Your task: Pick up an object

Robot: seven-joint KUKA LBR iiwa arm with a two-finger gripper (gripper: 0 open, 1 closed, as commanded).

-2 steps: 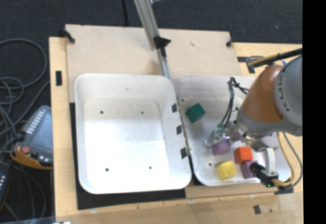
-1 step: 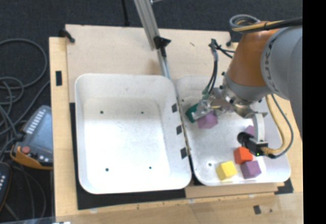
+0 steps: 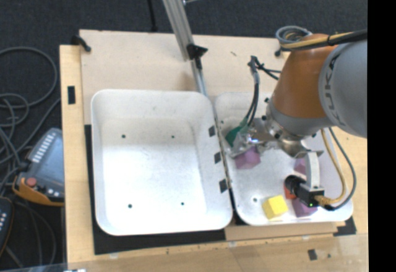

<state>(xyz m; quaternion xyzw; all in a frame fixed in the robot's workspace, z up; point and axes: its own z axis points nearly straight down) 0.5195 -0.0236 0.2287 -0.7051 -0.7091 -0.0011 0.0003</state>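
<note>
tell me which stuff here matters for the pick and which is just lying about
Part of the job:
- pincer, low in the right bin
- purple block just beneath it
- green object beside it
- yellow block
- red object

Just lying about:
- left bin
- metal rail
- cables and handheld controller off the bench's left side
</note>
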